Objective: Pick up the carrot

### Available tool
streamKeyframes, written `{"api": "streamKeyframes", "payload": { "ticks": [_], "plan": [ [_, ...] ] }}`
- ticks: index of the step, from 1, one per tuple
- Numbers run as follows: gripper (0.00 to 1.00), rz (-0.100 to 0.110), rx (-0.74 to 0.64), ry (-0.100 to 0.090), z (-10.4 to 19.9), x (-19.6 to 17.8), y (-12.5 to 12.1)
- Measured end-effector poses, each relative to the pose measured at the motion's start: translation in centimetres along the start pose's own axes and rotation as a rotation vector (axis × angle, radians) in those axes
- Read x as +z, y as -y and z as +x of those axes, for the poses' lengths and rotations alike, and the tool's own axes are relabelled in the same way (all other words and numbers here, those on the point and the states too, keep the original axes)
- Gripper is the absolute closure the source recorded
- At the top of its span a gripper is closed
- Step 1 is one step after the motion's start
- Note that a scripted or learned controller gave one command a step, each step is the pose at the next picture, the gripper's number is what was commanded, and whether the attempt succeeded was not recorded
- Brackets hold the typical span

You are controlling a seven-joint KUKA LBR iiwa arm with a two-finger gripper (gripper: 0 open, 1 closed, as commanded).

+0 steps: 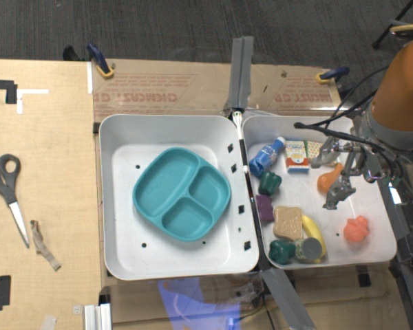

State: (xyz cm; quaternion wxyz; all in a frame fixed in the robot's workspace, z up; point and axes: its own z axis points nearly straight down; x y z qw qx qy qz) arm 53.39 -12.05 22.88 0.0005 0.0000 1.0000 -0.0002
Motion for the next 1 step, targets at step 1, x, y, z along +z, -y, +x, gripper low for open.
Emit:
{"api": "streamKeyframes", "payload": {
  "ticks": [1],
  "plan": [
    [0.00, 0.000, 0.068, 0.002, -7.41, 5.74, 3.64]
  ]
}}
